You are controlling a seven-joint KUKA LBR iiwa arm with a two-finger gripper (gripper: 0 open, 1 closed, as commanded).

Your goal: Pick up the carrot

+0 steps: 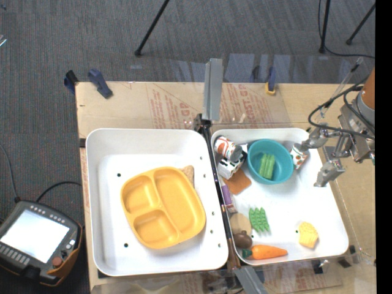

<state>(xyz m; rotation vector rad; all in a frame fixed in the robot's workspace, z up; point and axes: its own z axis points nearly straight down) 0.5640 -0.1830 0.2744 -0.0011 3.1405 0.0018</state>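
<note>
The gripper (318, 159) is hanging over the right rim of the right bin (288, 216), at its far end, with its two fingers (324, 173) spread apart and nothing between them. Sitting at that edge, it is keeping clear of the clutter, so the whole bin is lying open to the camera above.

Just left of the gripper, a small red-and-white can (299, 157) is leaning against a teal bowl (269, 161), and the bowl is holding a green piece (267, 165). Left of the bowl, another can (224, 146) and a small white toy (230, 163) are crowding the far left corner, with a brown piece (239, 182) beside them.

Toward the near side, a green ridged piece (259, 220) is lying mid-bin and a yellow piece (308, 234) is sitting toward the right wall.

The carrot (266, 252) is lying flat along the near wall, pointing right, its green top toward a brown lump (241, 226) at the left wall. It is well apart from the gripper, at the opposite end of the bin. Being tucked against the wall, it probably leaves little room for a finger on the near side, so a grasp across its middle would need care.

The left bin (104, 149) is holding a yellow divided plate (162, 207).
</note>
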